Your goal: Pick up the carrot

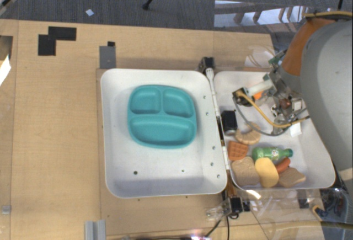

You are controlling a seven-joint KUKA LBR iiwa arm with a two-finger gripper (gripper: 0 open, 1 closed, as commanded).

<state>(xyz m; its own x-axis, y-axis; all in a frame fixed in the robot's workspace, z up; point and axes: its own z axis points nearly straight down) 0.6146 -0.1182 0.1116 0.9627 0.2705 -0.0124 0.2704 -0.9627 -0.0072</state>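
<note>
Fig.: gripper (282,105) above upper part of right bin (325,170), well apart from carrot (283,165); grip state can't be told. Carrot at bin's near end, betw. green bottle (271,153) & bread pcs (290,177). Teal tray (162,116) in left bin (118,167).

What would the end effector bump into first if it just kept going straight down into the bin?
Probably bare floor of the right bin. The end effector seems to hang above the food pile, so the carrot lies off its line, though depth is hard to judge.
</note>
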